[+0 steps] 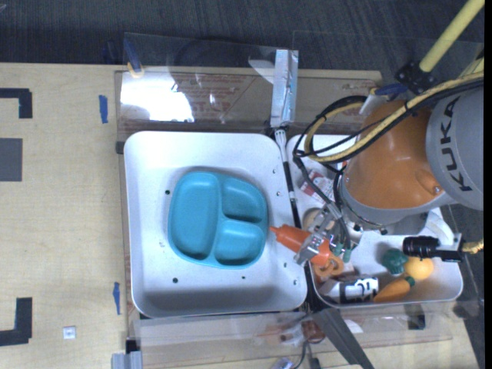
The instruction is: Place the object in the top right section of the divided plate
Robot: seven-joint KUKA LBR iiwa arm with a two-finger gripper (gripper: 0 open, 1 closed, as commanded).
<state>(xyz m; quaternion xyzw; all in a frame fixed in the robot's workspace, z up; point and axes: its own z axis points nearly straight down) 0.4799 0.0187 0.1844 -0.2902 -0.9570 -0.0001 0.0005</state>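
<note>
While the gripper (pixel 317 246) appears closed on an orange carrot-like object (pixel 286 237) at the divided plate's (pixel 217 219) 3 o'clock edge (over the bin divider), a slack pinch could drop it short.

The bench (pixel 61 206) is a pale wood top with a few black corner marks on its left side and bits of blue tape. A clear plastic sheet (pixel 207 91) sits just behind the left white bin (pixel 146 229). The right bin (pixel 450 283) has a small yellow and green toy (pixel 411 266), an orange carrot-looking piece (pixel 396 287) and a little black and white item (pixel 359 288) near its front edge.
</note>
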